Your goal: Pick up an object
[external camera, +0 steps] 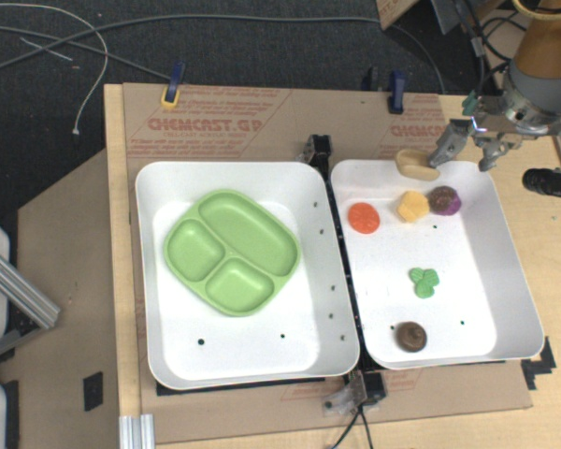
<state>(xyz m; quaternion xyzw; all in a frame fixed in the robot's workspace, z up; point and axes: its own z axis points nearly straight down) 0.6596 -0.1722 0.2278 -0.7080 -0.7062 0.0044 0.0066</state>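
Observation:
My gripper [469,152] hangs open above the far edge of the right bin [505,279], fingers spread, nothing between them. A beige piece [414,165] lies at the bin's far rim, just left of the gripper. Below the gripper sit a purple fruit [444,200] and a yellow block [412,206] side by side. An orange-red round piece [363,217] lies further left. A green leafy item [424,282] rests mid-bin and a brown doughnut-like piece [410,336] sits near the front.
The left bin [168,344] holds a green divided plate [231,251]. A black clamp [317,147] sits between the bins at the back. Blue clips [175,82] hold the cardboard base. Cables run along the dark floor behind.

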